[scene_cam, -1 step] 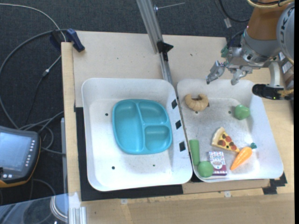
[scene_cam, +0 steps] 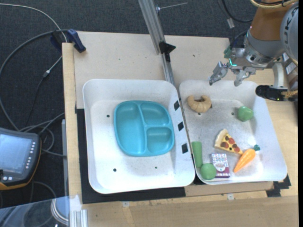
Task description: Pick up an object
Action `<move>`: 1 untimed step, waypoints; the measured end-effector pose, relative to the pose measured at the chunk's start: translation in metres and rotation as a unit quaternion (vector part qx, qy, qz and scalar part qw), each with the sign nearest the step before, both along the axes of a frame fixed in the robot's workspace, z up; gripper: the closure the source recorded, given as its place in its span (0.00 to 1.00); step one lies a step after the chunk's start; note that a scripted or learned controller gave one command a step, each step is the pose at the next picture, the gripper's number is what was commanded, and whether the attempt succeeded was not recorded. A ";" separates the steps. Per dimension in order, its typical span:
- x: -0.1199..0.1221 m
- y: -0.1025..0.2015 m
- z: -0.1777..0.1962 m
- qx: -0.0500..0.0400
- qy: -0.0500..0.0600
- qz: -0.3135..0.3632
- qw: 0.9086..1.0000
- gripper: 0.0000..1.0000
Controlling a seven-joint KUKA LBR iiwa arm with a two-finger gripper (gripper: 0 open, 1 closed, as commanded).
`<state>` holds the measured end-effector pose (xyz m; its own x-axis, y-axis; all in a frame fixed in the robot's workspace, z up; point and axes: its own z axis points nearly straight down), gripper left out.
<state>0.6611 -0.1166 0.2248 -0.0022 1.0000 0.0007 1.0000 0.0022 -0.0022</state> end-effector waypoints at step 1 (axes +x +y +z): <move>-0.005 -0.004 -0.061 0.000 0.003 -0.001 1.000 0.00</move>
